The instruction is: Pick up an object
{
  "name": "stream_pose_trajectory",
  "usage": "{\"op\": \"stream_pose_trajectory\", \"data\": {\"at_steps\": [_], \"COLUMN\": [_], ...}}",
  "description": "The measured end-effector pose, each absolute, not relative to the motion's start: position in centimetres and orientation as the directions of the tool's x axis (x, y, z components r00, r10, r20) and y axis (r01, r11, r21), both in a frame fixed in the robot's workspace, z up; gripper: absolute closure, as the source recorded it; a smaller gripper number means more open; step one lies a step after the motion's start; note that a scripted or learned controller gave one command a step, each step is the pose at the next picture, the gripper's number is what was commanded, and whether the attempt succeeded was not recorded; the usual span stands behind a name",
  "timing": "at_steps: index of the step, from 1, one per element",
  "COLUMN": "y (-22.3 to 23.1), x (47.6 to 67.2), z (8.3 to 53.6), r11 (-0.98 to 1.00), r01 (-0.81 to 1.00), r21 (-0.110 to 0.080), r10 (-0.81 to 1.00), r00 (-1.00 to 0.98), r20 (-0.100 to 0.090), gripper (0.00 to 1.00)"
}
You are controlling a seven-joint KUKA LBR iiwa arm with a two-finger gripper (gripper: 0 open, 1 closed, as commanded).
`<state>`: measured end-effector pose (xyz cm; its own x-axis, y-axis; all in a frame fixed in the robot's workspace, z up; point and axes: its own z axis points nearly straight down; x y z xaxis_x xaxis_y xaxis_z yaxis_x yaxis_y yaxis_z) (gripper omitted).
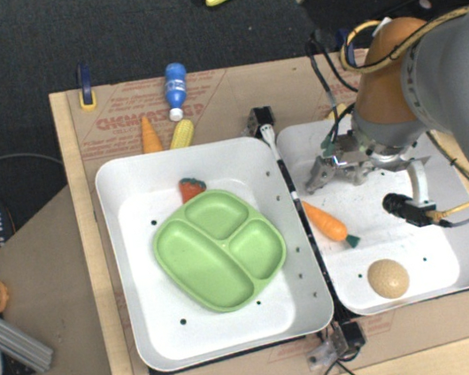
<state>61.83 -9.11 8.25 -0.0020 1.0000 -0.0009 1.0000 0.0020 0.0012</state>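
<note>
**Gripper** (337, 171): it hangs over the upper left part of the right bin (451, 253), close to the wall shared with the left bin (137, 244). From this slant you cannot tell how wide it stands. The grey arm (457, 71) crosses the bin's upper right corner behind it.

**Toy carrot** (325, 220): it lies just below the gripper in the view and apart from it. It rests on the right bin's floor, tight beside the shared wall. The orange body points up-left and the green tip points down-right.

**Tan round lump** (387, 278): it sits further below the gripper, near the right bin's front wall. Bare floor lies between it and the carrot's green tip.

**Open room, right bin:** you have bare white floor to the right of the carrot and the lump, running out to the far side wall.

**Green three-compartment plate** (218, 248): it lies across the shared wall, to the left of and below the gripper. It fills the middle of the left bin, with bare floor around it on every side.

**Small red toy fruit** (191, 188): it lies to the left of the gripper, touching the plate's upper rim.

**Outside the bins, up and left of the gripper, on the brown board:**
- Blue-and-white bottle (175, 89)
- Yellow corn cob (181, 133), just below the bottle
- Orange cone-shaped piece (149, 136), beside the cob
- Blue clamp (87, 89), at the board's corner
</note>
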Motion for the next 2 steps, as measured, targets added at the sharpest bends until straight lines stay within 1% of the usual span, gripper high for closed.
{"op": "stream_pose_trajectory", "data": {"at_steps": [1,2], "y": [-20.0,-13.8], "x": [53.5,60.2], "z": [9.9,8.4], "r11": [-0.012,0.006], "r01": [1.000,1.000], "r21": [-0.005,0.005], "r10": [1.000,1.000], "r00": [0.012,-0.006], "r20": [-0.002,-0.001], "gripper": [0.00,0.00]}}
